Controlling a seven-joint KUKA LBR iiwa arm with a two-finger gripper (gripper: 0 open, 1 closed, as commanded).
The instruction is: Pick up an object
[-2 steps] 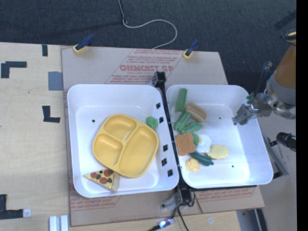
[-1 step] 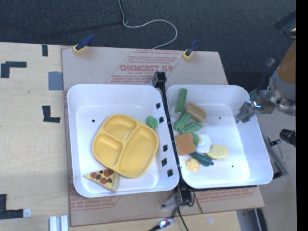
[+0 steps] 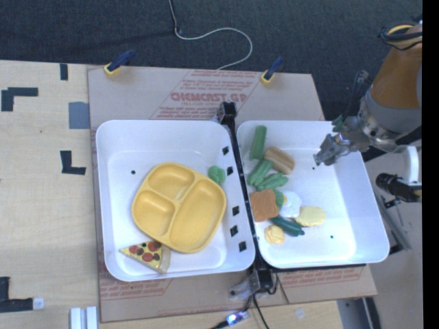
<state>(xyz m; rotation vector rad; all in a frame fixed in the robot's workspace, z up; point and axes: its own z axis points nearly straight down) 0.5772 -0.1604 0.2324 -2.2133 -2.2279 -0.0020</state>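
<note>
Well left of the jaws lies a hot dog point(image 3: 279, 159).

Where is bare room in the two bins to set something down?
Right bin: bare floor right of the toy food pile, below the gripper. Left bin: bare strip above the yellow plate; crowded near the pizza slice.
</note>
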